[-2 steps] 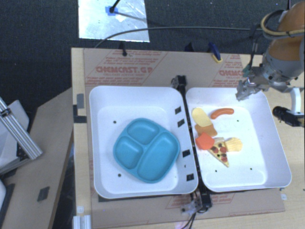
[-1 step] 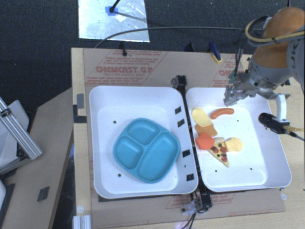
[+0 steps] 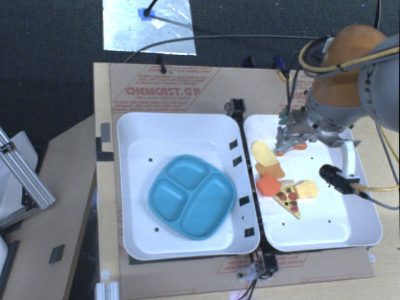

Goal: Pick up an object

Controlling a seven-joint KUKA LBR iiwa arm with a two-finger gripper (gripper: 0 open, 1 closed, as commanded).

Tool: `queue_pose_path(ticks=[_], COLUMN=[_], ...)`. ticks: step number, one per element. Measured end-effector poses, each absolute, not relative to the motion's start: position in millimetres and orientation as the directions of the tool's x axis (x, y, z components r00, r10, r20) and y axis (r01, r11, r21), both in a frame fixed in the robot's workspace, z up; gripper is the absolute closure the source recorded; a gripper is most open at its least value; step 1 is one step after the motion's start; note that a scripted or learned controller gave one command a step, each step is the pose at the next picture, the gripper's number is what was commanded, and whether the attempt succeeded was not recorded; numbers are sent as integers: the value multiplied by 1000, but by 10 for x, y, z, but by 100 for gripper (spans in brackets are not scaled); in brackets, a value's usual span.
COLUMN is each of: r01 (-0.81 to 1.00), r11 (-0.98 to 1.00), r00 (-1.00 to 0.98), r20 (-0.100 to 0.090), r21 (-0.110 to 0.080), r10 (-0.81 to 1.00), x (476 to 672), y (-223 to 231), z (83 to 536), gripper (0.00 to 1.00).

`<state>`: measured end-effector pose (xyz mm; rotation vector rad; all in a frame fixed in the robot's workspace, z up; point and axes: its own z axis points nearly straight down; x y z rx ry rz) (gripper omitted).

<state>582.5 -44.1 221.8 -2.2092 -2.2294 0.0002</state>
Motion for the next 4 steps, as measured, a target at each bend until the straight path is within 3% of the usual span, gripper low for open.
queue_pose_path(ticks=[1,3,4], r01=[1000,1000,1000], r11=[11,10,3], r00=[-11,-10,-3], r20=[3,2,1], r21=[-1,-3,0], r10=[1000,1000,1000], x=[5627,5041,5056], y=[146,978,947], z=[2205,2155,2158], gripper=[100,100,0])
